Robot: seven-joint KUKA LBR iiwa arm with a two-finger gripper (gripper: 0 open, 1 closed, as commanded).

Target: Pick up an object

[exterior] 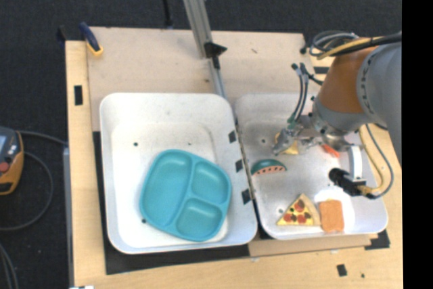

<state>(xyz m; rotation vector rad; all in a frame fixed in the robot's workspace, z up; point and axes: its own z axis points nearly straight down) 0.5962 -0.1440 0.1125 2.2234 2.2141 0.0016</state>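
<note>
We see the gripper (pixel 289 143) low over the far part of the right bin (pixel 267 108), with the grey arm and its orange band reaching in from the right. Whether it is open or closed, and whether it has anything, we cannot tell at this angle. A small yellowish bit sits just beside its tip, too blurred to name.

3 candidates lie in that bin. The watermelon slice (pixel 268 167) rests just near of the gripper, toward the bin's left wall. The pizza slice (pixel 298 212) and the orange block (pixel 331 216) sit side by side at the near edge, almost touching.

We judge all 3 to be light toy food, likely hard plastic or foam, so weight is no worry but slipping is. The watermelon slice looks thin and flat, so we would close across its short width. The orange block seems thicker, with parallel sides, and the easiest to pinch.

The left bin (pixel 115 112) holds a teal divided plate (pixel 186 194).
</note>
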